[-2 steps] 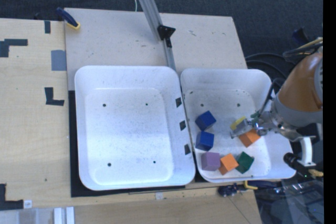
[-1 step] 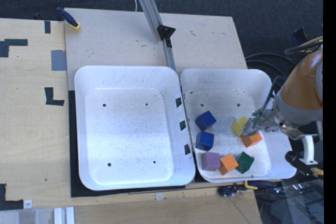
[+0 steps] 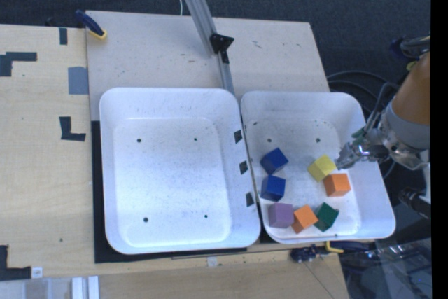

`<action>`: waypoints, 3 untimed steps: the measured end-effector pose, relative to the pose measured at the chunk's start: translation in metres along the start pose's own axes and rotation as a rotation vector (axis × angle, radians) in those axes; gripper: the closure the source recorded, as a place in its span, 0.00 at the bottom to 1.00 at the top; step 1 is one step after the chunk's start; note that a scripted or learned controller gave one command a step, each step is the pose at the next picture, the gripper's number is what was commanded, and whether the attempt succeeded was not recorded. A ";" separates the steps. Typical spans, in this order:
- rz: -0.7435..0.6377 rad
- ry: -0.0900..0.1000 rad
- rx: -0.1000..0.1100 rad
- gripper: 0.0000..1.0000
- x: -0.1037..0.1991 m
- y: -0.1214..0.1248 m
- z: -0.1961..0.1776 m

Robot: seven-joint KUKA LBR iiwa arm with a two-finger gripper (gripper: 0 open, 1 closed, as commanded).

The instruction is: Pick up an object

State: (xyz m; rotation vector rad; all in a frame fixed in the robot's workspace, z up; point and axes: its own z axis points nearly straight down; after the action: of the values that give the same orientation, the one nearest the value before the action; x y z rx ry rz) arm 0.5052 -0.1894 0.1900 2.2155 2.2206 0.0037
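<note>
Seven blocks lie in the right bin (image 3: 350, 108); none is lifted yet. The gripper (image 3: 345, 157) hangs just beside the yellow block (image 3: 321, 167) and the orange block (image 3: 337, 183). Whether it is open cannot be told. Grasp and lift remain.

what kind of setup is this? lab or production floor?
Most likely a robotics lab test bench: two white bins on a taped plywood table, small coloured cubes such as the yellow one, loose cables on dark carpet, the arm's pincer reaching in.
</note>
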 end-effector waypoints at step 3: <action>-0.004 0.002 0.005 1.00 0.054 0.018 -0.057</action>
State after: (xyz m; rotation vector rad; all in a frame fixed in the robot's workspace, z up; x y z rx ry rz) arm 0.5229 -0.1349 0.2474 2.2145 2.2289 0.0006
